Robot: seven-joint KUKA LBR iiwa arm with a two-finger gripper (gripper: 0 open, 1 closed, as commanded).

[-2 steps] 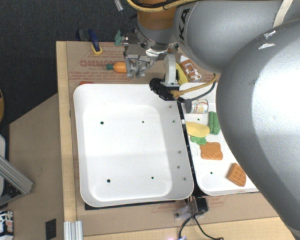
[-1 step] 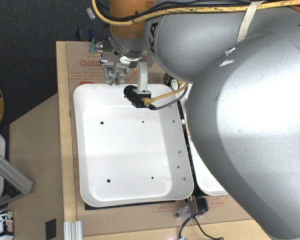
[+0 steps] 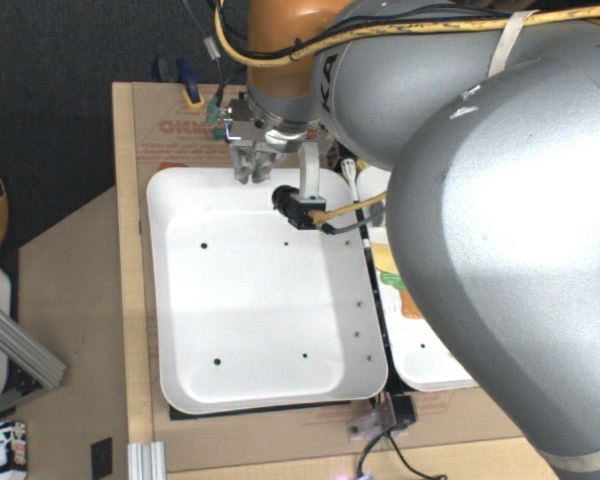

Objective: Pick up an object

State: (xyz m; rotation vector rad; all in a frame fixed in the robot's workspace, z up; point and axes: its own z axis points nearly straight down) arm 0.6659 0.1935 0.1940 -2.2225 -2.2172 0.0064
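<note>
Since the gripper sits at the top edge of the left bin in the upper middle, fingers looking closed on nothing, I'd swing over the right bin, where stuff peeks out.

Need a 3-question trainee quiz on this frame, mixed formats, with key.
1. True or false: the gripper is over the far edge of the left bin.
2. Which bin does the arm's large grey body mostly cover? A) left bin B) right bin
3. Fill in: the band above the wrist is coloured ____.

Key:
1. True. It sits at the far rim of the left bin.
2. B. A strip of the right bin peeks out beside the grey body.
3. Orange.
</note>
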